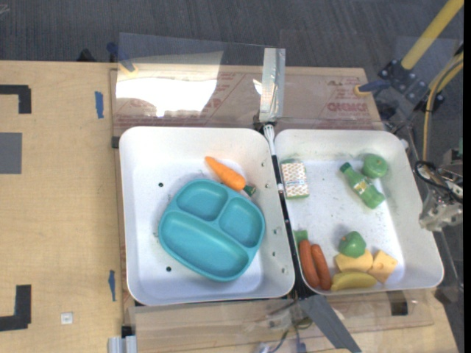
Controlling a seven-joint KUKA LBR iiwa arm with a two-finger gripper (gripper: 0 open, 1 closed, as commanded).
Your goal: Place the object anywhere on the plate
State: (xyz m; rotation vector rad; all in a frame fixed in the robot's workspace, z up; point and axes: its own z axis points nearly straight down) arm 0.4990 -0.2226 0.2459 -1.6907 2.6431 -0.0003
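Camera view: hung at 3 o'clock by right bin's [421, 160] rim; could not tell jaws released or clenched. Lay at 1 o'clock just off teal plate [212, 230], orange carrot [224, 173], inside left bin [140, 197].

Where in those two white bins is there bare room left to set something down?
The teal three-compartment plastic plate has all its sections bare. In the right white bin, the middle floor is open between the green toy bottle and the green toy pepper. That bin's near edge is crowded with the yellow toy banana and neighbours.
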